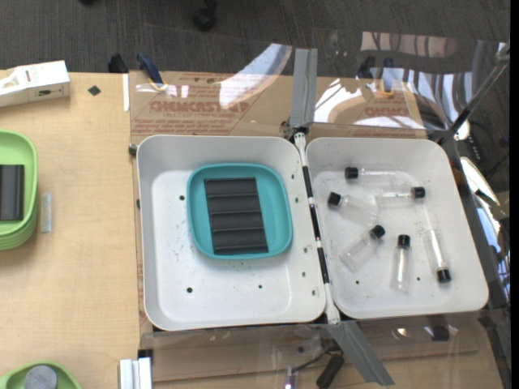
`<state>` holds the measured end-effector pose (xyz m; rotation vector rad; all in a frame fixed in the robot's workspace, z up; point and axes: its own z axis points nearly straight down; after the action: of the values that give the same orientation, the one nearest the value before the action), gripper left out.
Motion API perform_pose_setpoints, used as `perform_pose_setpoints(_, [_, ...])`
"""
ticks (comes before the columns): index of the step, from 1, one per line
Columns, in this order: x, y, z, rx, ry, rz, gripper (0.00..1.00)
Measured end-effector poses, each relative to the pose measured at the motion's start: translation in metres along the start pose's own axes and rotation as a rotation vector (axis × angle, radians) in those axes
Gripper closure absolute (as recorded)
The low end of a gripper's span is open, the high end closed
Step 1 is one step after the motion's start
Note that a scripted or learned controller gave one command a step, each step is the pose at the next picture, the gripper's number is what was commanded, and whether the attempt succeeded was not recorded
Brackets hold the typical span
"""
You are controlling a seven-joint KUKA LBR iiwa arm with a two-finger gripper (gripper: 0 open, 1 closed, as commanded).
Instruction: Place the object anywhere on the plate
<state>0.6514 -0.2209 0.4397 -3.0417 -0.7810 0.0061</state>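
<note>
Bench (73, 298) of pale wood, dark carpet (284, 10) behind

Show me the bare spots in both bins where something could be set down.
Left bin: free floor runs below the teal plate to the near wall, with a narrower strip along its left side. The plate's middle holds a dark ribbed insert. Right bin: crowded with clear vials; only its near-left corner looks bare.

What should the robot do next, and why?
Probably reach into the right bin for a clear vial, perhaps the black-capped vial lying apart from the others. All vials lie there, and the teal plate in the left bin bears none.
</note>
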Motion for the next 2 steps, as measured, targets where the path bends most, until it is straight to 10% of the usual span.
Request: perform_pose_setpoints(2, [-0.0024, 0.0011, -0.0007, 0.0, 0.002, 0.28, 0.0])
